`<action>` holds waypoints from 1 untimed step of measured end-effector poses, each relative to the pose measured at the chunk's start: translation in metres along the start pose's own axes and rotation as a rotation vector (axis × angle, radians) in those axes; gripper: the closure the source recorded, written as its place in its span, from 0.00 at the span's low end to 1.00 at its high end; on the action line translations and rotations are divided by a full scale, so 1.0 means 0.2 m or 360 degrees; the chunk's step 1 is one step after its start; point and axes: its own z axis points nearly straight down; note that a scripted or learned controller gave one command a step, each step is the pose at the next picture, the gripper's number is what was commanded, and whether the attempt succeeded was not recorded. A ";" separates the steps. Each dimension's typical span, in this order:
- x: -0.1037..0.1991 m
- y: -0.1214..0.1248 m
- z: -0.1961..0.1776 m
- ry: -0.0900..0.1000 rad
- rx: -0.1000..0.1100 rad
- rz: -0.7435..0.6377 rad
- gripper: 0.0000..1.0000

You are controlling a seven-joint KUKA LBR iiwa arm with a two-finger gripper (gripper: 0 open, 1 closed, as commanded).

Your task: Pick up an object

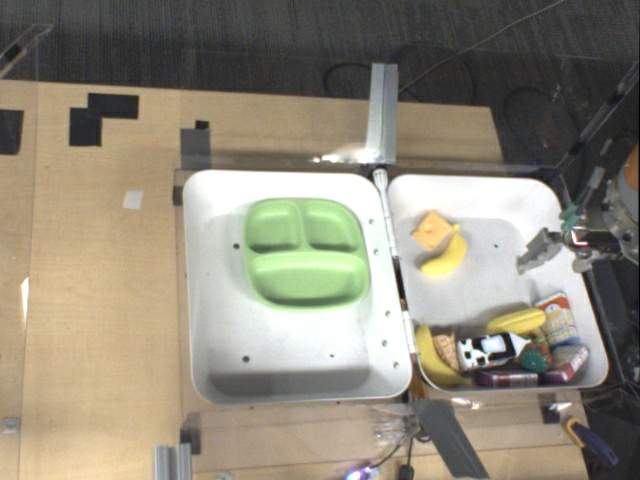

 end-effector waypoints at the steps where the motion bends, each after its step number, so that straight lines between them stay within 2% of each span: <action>1: 0.18 0.30 0.51 0.0001 0.0001 -0.0099 0.00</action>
